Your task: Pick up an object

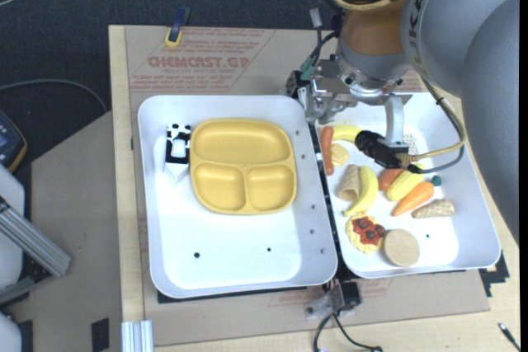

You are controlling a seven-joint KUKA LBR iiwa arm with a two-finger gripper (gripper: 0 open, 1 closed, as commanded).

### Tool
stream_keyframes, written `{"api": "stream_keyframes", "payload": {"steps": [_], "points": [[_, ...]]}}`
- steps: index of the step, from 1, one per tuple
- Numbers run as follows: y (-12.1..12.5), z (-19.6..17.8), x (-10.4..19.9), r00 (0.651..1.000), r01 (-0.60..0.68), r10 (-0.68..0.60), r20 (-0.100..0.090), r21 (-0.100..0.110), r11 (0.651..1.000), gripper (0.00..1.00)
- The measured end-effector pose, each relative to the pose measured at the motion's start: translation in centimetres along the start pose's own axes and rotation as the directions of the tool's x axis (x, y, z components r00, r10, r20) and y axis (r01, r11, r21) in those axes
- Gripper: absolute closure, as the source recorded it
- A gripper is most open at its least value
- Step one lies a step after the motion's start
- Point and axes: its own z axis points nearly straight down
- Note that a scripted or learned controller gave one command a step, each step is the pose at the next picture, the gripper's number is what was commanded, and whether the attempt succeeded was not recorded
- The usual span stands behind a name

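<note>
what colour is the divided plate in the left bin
Yellow. The divided plate shows plainly in the camera view.

A yellow divided plate (243,165) lies in the left white bin (239,264) (a black-and-white tag (176,146) beside it).
</note>
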Motion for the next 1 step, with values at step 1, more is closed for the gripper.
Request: {"api": "stream_keyframes", "payload": {"steps": [1], "points": [[-0.67, 0.09, 0.97, 1.0, 0.002, -0.002, -0.001, 0.004, 1.0, 1.0]]}}
